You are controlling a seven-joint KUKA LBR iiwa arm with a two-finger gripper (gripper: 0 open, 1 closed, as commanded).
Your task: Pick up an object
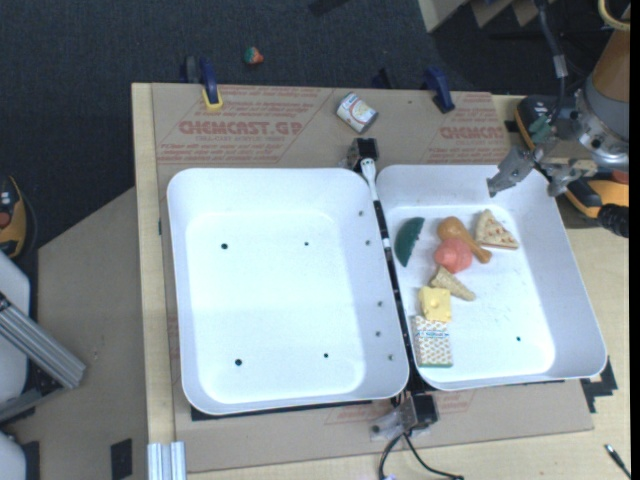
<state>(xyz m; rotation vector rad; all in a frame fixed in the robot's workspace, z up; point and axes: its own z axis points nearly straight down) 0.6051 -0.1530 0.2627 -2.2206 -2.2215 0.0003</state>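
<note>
The right bin (540,353) holds several small items: a green piece (408,240), an orange piece (464,234), a pink-red piece (455,257), a tan triangular slice (495,231), a yellow block (435,304) and a patterned packet (433,348). My gripper (528,180) hangs over the far rim of the right bin, up and to the right of the items. Its two fingers are spread apart, so it is open with nothing between them. The triangular slice lies closest to it, just below.
The left bin (270,288) lies beside the right one, with a black strip along the shared edge. A small white box (356,113) sits on the cardboard behind the bins. Blue clamps (210,83) (437,88) hold the board's far edge.
</note>
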